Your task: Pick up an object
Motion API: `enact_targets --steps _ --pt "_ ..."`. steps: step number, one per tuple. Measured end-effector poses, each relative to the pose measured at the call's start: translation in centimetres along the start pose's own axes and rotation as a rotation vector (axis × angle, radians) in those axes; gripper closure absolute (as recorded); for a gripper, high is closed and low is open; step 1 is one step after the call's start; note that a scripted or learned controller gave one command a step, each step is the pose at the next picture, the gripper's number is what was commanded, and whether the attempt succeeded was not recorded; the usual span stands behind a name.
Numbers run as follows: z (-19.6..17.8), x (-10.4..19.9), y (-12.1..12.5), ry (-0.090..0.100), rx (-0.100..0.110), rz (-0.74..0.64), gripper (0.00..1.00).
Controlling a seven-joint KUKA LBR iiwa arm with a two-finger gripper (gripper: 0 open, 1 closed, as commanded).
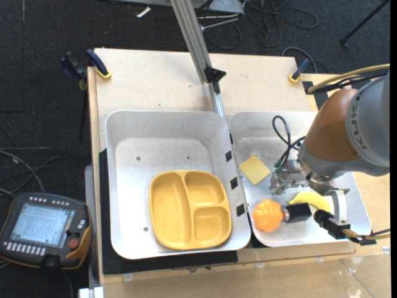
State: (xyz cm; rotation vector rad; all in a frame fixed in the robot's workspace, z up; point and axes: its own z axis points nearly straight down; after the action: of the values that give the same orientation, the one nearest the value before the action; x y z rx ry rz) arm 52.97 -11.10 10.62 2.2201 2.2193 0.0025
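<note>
The arm [347,129] reaches in from the right of the frame and bends down over the right bin [260,120], with the gripper [281,184] low over the middle of that bin. From this slant its tip is a tangle of metal and cable, so I cannot tell whether it is open or closed, and nothing can be seen held in it. Three candidates lie around it, all in the right bin. A pale yellow block [255,169] sits just to the left of the gripper and a little higher in the frame, lying flat with one corner turned toward the bin's near wall. An orange fruit [268,215] rests below and slightly left, near the bin's lower edge. A banana [308,198] lies to the lower right, its long axis running roughly left to right, partly tucked under the wrist. The block looks the nearest, so the likeliest next move is a short shift left before descending. The left bin [124,135] holds a yellow divided plate [189,210], well apart from the gripper, and both bins sit on the desk [155,79].
</note>
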Motion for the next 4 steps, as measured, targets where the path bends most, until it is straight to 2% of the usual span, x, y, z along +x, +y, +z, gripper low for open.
enact_targets --steps 3,4 --pt "-15.2 -1.5 2.6 -0.001 -0.003 -0.003 1.00" --pt "-15.9 3.8 4.5 0.002 0.000 -0.009 1.00"
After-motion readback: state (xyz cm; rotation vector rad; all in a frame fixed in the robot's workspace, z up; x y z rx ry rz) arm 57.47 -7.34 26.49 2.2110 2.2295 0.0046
